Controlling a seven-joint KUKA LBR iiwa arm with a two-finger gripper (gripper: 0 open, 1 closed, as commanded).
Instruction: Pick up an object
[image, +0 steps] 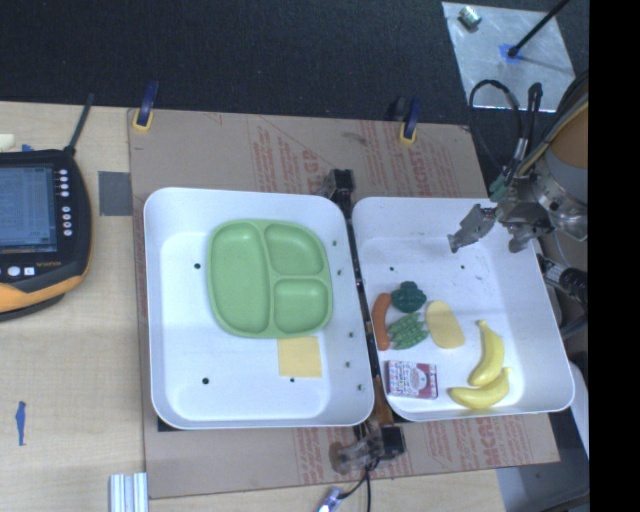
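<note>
Curved glossy bananas (485, 372) beside oval yellow piece (445, 325)

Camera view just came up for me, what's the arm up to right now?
The gripper is over the upper part of the right bin, with nothing between its fingers. The items lie lower down in that bin: bananas, a yellow piece, a carrot, green vegetables and a small red packet. The left bin holds a green divided plate and a yellow slice. Nothing is picked up yet.
</note>
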